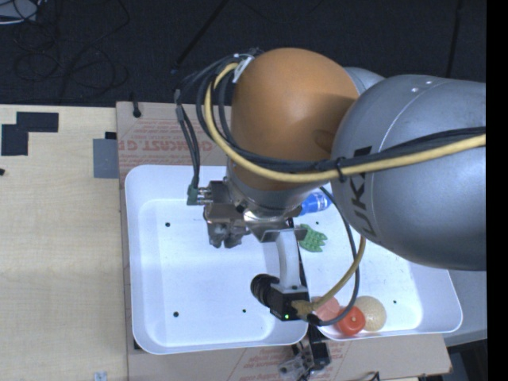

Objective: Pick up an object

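A pale wooden bench [55, 236] runs in from the left. On it lies a sheet of printed cardboard [159, 145], and on that stand 2 shallow white bins, with a dark backdrop behind. The grey arm [413, 165] reaches in from the right. Its orange band [290, 101] bulks over the middle and hides much of both bins.

The gripper [225, 240] hangs over the upper middle of the left bin [182, 276], above bare white floor. From this angle I cannot tell whether it is apart or together, and nothing can be seen held in it.

The things to pick all lie to the gripper's right:
- A small green object [313, 240] is the closest, just beside the wrist near where the 2 bins meet. I cannot tell which bin it is in.
- A blue object [317, 203] peeks out from under the arm, a little behind the green one.
- 3 more are clustered at the near edge of the right bin [413, 296], well apart from the gripper and touching or nearly touching each other: a pink object [328, 307], a red-orange round object [351, 321] and a pale cream ball [371, 312].
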Robot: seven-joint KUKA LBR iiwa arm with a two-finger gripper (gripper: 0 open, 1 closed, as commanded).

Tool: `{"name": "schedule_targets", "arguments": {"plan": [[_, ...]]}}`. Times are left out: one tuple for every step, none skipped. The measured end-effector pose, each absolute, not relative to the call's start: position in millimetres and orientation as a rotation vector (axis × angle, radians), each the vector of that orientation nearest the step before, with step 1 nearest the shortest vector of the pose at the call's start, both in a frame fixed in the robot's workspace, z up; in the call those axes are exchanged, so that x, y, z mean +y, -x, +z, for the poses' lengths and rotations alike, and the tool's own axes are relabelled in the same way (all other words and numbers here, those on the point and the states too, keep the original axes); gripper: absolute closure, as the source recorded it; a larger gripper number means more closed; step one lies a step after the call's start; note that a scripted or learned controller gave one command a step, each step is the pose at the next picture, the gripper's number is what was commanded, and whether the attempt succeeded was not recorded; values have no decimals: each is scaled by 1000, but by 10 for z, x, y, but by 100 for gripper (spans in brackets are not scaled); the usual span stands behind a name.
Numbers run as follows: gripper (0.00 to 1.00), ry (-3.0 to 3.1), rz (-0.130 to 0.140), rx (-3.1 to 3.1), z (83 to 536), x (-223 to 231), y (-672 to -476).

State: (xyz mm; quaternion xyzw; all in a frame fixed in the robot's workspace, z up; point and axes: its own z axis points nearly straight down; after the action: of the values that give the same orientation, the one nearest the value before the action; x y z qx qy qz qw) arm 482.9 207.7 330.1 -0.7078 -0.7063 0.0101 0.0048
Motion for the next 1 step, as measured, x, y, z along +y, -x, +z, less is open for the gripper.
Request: {"name": "schedule_targets", "arguments": {"plan": [[100,2219,-12,-2230,4236,2346,-5503]]}}
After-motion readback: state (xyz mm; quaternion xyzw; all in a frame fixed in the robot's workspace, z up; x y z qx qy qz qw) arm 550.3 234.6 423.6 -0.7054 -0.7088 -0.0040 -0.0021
